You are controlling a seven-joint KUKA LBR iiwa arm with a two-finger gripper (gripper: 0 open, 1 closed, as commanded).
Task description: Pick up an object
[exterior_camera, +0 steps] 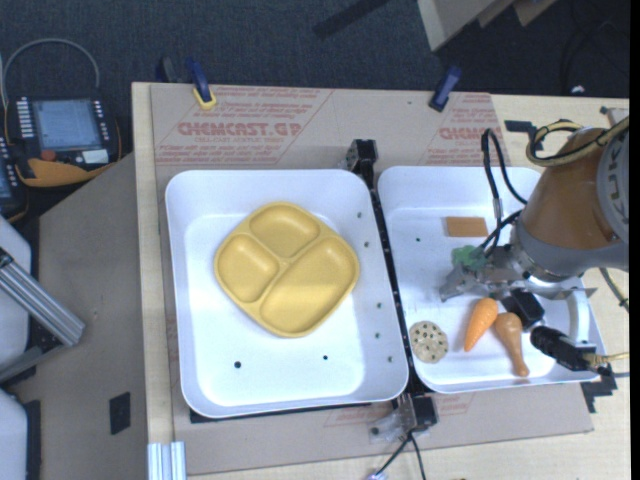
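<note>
Left bin (190, 298): holds a yellow divided plate (286, 267), with bare white floor all round it.
Right bin (430, 193): crowded low half; a cookie (429, 340) by the near-left rim, a carrot (480, 323) and a drumstick (512, 341) side by side, a tan card (466, 227) near the far wall.
Gripper (468, 276): low over the right bin, at a green piece (466, 258); fingers cannot be told spread or closed.
Table (160, 268): narrow brown margin around both bins.
</note>
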